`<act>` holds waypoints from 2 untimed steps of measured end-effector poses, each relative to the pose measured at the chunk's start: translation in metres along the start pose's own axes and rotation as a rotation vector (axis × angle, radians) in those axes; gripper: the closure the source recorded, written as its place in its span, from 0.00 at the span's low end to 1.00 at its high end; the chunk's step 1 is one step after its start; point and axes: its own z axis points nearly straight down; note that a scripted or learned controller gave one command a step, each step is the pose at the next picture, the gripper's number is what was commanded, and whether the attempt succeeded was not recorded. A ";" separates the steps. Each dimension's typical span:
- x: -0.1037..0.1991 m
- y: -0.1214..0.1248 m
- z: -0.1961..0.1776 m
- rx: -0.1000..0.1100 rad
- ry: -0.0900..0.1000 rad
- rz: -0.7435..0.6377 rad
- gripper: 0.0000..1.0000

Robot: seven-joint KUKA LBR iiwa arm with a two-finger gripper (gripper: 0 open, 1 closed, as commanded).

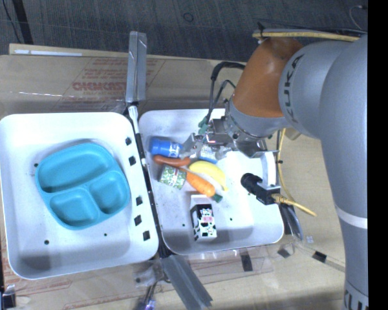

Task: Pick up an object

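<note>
Arm (323,108): grey, orange band above the wrist, reaching in from the right across the right bin's far edge.
Gripper (205,141): low over the far middle of the right bin, just above the cluster of objects; whether it is open or closed cannot be told, and nothing is seen in its hold.
Pick candidates: all lie in the right bin (262,228), bunched in its left and middle part.
Banana (208,170): yellow, just on the near side of the gripper, lying slantwise, touching the carrot.
Carrot (200,183): orange, beside the banana on its near-left side, tip pointing toward the bin's near right.
Red-orange piece (174,162): long, lying between can and carrot; its kind is unclear.
Can (165,148): blue, on its side, left of the gripper, close to the bin's left wall.
Packet (172,177): green and white, left of the carrot, near the left wall.
Carton (204,223): small, cow-patterned black and white, apart from the cluster, toward the near wall.
Left bin (26,237): white, just beside the right bin.
Plate (84,183): blue, three compartments, lying flat in the middle of the left bin.
Bench (64,76): brown cardboard showing behind both bins.
</note>
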 end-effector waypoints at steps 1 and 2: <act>-0.055 -0.009 0.101 -0.024 -0.006 -0.118 0.00; -0.056 -0.008 0.091 -0.023 -0.009 -0.124 1.00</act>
